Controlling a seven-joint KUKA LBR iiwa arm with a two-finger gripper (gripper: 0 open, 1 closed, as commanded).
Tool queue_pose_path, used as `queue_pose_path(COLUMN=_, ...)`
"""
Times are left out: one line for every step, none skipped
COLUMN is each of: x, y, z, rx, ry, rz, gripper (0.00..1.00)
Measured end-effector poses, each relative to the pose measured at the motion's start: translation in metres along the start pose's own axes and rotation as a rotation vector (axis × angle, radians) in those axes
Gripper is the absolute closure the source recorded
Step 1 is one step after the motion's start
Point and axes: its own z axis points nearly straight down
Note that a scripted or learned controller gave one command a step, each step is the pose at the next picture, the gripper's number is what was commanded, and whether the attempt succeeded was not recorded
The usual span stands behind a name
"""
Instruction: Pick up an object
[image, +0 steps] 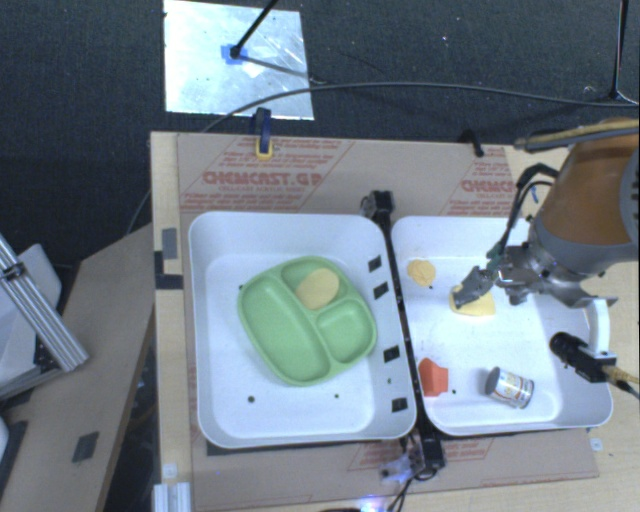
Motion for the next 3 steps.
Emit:
queue_pose_path(x=-0.002, y=0.010, z=0.048, rx=0.002, ry=0.001, rz=0.001, gripper=0.00)
queue_pose_path(x=-0.001, y=0.011, z=0.111, rx=0.005, ry=0.002, rz=0.002, gripper=0.00)
queue_pose_path(x=-0.001, y=0.012, z=0.115, rx=0.002, ry=0.001, rz=0.003, gripper=0.00)
